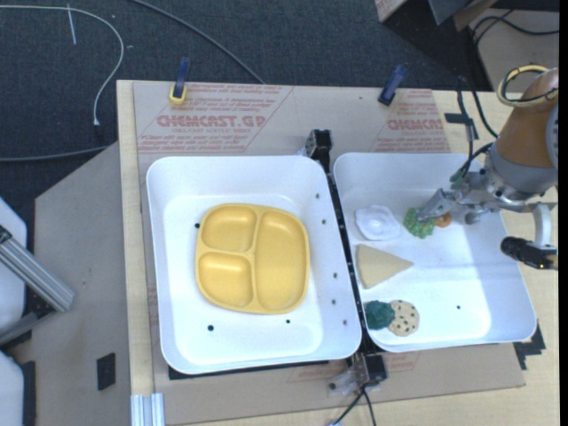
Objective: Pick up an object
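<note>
The left bin (169, 238), in the centre-left of the frame, holds a yellow three-compartment plate (253, 257) lying flat near its middle. The right bin (497, 313), in the centre-right, holds every candidate object. The arm (525, 140) enters from the right edge, and its gripper (435, 209) sits low in the upper part of the right bin.

Candidate objects, largest first: a tan wedge (380, 264) at the bin's left-centre; a white cup-like piece (378, 223) just above it; a speckled cookie (404, 317) touching a dark teal piece (379, 313) at the lower left; and a green leafy piece (419, 223) with an orange piece (442, 221) just beside it, directly at the gripper tip.

Gripper condition: the tip meets the green piece, but whether the claw is open, closed or gripping cannot be told from this view.

Failure risks (judged):
- The green and orange pieces lie together. A closing claw may push one aside or catch both.
- The green piece looks soft and irregular; a shallow grip is likely to slip on lifting.
- The white piece lies near the green one and may be nudged toward the divider between the bins.

Clearances: the lower right of the right bin is open floor. The gripper stands apart from the bin's upper wall; its left wall is well apart.
</note>
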`<state>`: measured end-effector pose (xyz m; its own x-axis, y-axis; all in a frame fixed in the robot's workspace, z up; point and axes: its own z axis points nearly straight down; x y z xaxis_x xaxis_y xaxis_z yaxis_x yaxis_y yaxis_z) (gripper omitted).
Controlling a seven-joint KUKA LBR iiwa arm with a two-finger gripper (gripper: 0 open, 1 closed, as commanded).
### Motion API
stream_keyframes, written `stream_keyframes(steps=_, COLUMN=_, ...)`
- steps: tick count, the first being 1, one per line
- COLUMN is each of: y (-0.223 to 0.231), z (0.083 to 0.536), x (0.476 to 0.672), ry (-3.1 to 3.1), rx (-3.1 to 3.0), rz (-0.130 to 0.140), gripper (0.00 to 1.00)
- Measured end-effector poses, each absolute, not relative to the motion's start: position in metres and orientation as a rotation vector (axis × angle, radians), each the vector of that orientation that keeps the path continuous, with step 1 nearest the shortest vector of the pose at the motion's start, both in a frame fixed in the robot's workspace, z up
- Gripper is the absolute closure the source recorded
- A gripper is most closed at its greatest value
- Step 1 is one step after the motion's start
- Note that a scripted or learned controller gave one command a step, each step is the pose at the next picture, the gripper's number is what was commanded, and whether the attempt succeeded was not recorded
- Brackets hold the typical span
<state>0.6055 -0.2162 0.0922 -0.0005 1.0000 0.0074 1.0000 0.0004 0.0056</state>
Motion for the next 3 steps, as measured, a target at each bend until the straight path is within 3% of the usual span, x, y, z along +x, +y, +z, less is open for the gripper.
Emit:
stream_keyframes(steps=1, y=-0.216, z=0.093, x=0.610, ry=-2.227, rx=-2.222, rz=-0.011, gripper=0.00)
stream_keyframes(steps=2, y=-0.215, z=0.107, x=0.613, ry=-2.234, rx=-2.226, rz=-0.022, gripper=1.00)
stream_keyframes(steps=3, y=-0.214, z=0.170, x=0.609, ry=-2.227, rx=-2.224, rz=-0.004, gripper=1.00)
